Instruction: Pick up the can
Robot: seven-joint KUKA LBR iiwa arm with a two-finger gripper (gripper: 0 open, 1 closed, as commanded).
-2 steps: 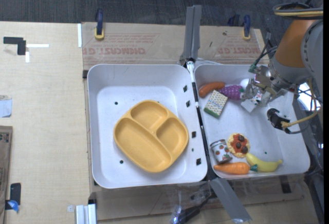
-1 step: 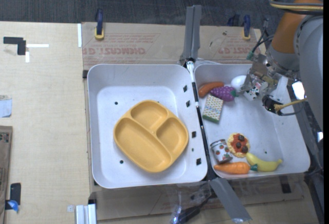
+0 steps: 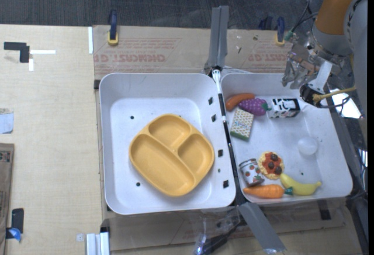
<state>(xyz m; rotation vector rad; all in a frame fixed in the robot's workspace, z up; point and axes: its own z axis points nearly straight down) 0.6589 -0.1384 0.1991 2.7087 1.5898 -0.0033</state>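
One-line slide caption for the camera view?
Gripper above the right bin's far edge; can at its near-left, beside pizza and carrot.

Light wooden tabletop [image 3: 47,131], pale and smooth. Two white bins side by side on it, touching in the middle: left bin [image 3: 114,131] and right bin [image 3: 333,148]. Brown cardboard sheet [image 3: 158,52] flat under the far edges of both bins, held by a blue clamp [image 3: 112,28] at its far left corner. Black L-shaped mark [image 3: 17,49] and white tape strip [image 3: 41,52] at far left. Small scraps by the left edge, too cut off to name.
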